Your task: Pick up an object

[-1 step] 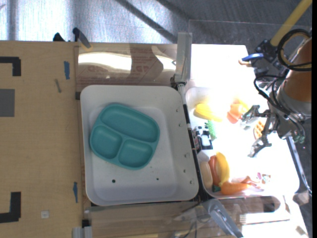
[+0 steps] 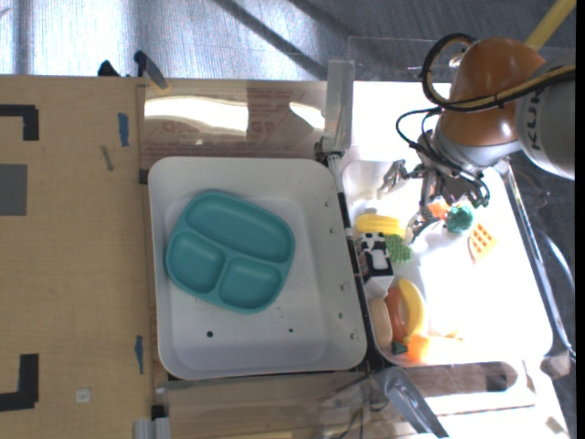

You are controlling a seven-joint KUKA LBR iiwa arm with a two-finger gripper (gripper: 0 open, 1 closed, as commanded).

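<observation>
The gripper (image 2: 437,199) hung over the right bin (image 2: 512,327), fingers spread, nothing between them. Just beneath lay a small orange-and-green toy (image 2: 450,214), apparently light, rigid, smooth plastic; a grasp across its narrow middle seemed advisable.

We lose the arm (image 2: 548,108) where the top and right edges cut it off. Its wrist hides part of the right bin (image 2: 512,337), and we cannot tell how the gripper (image 2: 430,199) is set. The small things beneath it, an orange-and-green piece (image 2: 450,214) among them, are too small for us to name. Glare whitens that bin's floor. The pile (image 2: 402,314) at its left wall overlaps, and we cannot separate every item.
</observation>
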